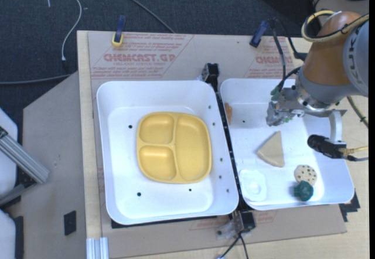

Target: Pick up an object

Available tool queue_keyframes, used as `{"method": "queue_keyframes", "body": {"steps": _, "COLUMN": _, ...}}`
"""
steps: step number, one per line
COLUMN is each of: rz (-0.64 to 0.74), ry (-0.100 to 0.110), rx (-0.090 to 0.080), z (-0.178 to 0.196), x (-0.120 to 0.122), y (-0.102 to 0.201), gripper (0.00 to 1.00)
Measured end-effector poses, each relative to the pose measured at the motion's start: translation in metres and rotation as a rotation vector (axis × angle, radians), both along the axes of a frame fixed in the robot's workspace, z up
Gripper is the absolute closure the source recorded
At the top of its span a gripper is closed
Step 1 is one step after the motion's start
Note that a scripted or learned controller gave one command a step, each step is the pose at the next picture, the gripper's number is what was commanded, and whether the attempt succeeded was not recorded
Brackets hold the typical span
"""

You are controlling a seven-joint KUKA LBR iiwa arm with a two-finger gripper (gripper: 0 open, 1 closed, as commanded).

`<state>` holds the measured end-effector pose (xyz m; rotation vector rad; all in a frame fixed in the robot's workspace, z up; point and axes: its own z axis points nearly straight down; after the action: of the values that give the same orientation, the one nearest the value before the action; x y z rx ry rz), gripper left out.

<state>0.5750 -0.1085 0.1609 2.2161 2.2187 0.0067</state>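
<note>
End effector [280, 112], finger state indiscernible, hovers beside the tan wedge-shaped sandwich slice [272, 150] in the right white bin [345, 184]; an offset descent risks missing it.

- There's the arm [337, 47], coming in from the right, and the big rounded orange band is the standout, glossy with a soft highlight on top.
- Beside that, a smooth grey shell at the far right edge, curved like a barrel.
- Underneath the orange, a pale silver-grey ring forms the wrist flange.
- A yellow cable loops over the top of the orange section; a dark cable runs down its left side.
- Down low, the gripper [280, 112] is a cluster of dull grey metal blocks, small and boxy.
- A white bracket hangs off the wrist, carrying a black cylindrical piece with a thin lead trailing right.
</note>
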Motion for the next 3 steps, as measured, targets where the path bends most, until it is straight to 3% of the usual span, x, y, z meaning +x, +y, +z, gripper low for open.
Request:
{"method": "queue_keyframes", "body": {"steps": 2, "rz": 0.000, "ry": 0.000, "rx": 0.000, "z": 0.106, "x": 0.005, "y": -0.005, "gripper": 1.00}}
{"method": "queue_keyframes", "body": {"steps": 3, "rz": 0.004, "ry": 0.009, "rx": 0.004, "z": 0.106, "x": -0.003, "y": 0.042, "gripper": 1.00}}
